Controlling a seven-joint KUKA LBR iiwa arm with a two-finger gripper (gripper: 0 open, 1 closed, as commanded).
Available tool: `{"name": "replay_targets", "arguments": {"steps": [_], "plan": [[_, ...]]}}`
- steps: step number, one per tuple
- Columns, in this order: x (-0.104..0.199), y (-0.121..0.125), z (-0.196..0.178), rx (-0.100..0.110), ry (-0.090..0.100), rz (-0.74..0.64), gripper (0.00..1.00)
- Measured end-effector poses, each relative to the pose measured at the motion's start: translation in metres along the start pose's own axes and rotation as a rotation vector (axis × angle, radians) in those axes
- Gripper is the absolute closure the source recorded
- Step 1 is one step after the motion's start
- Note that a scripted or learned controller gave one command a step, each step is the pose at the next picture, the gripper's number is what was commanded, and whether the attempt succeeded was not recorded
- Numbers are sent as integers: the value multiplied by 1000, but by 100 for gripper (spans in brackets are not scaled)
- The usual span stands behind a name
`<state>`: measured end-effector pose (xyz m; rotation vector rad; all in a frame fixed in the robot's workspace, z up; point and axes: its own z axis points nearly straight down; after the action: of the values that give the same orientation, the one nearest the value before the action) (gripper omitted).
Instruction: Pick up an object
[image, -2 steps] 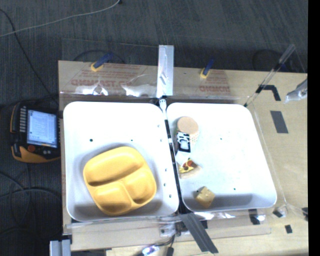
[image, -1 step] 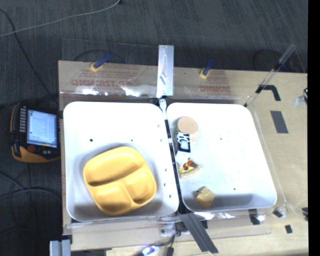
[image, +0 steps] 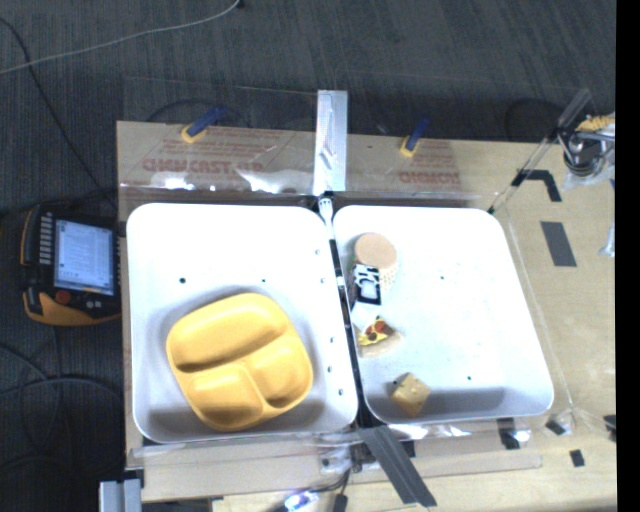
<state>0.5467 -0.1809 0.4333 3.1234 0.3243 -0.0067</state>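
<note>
Pick not yet begun; pincer state: cannot tell.
Cup (image: 375, 255), toy slice (image: 377, 335) and tan block (image: 409, 393) crowd the right bin's (image: 470, 310) divider wall, likely awkward grasps.

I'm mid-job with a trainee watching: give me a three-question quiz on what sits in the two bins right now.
1. True or false: the yellow divided tray lies in the left bin.
2. Which lies nearest the right bin's front wall? A) paper cup B) pizza-slice toy C) tan block
3. Fill in: the three small items all lie close to the right bin's ____ wall.

Key: 1 true; 2 C; 3 left.
</note>
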Motion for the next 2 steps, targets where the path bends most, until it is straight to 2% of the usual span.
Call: {"name": "replay_targets", "arguments": {"steps": [1,2], "plan": [[8,-79,62,2,-1,-4,0],[-13,42,-1,-1,1,0,0]]}}
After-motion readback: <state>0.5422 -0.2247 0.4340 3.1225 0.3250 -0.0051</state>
